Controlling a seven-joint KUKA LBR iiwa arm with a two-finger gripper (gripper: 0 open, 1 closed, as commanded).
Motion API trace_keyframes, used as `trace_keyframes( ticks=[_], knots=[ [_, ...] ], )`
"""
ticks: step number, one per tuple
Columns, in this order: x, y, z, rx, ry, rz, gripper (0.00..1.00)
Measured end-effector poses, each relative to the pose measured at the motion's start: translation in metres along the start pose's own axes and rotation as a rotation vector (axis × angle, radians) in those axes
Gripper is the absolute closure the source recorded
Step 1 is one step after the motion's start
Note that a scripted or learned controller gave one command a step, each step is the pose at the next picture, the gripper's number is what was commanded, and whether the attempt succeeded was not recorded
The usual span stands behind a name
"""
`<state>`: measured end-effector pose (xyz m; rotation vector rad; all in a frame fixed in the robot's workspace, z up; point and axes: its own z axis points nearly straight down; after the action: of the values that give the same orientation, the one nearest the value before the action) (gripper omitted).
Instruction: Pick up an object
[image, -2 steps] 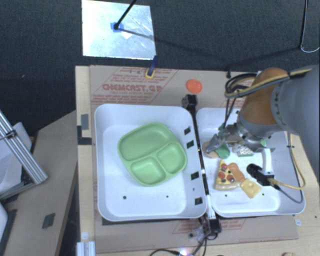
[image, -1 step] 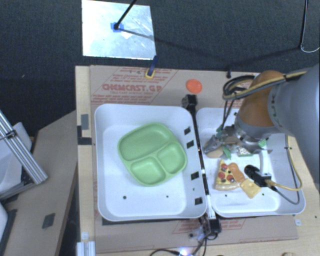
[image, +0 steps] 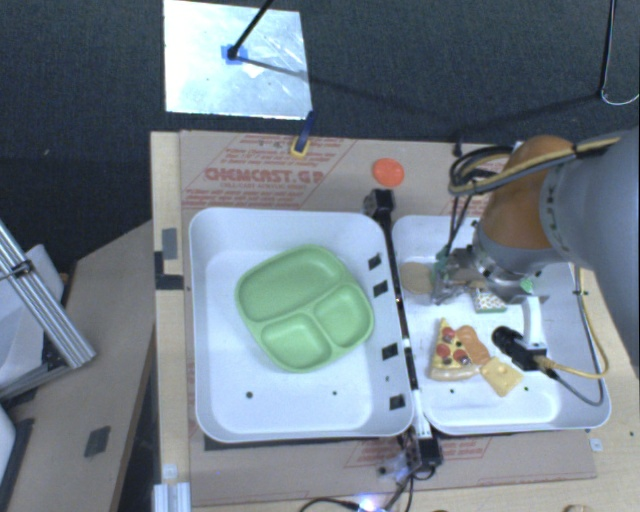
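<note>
Nearby, pizza slice touches cheese wedge.

You see 1 arm with a smooth, rounded grey shell and an orange band above the wrist. Black and yellow cables loop beside the band, and the wrist ends in dark metal parts.

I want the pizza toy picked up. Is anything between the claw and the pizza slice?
Nothing visible blocks it. The pizza slice lies on the right bin's floor, just below the claw, with bare white floor between them.
</note>
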<state>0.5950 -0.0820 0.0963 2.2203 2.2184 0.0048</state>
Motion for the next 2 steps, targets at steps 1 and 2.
trace_keyframes(
  ticks=[1,2],
  knots=[
    [-0.01,0.001,-0.059,-0.002,-0.001,0.0,1.0],
    [-0.007,0.007,-0.123,-0.005,-0.001,-0.006,1.0]
  ],
)
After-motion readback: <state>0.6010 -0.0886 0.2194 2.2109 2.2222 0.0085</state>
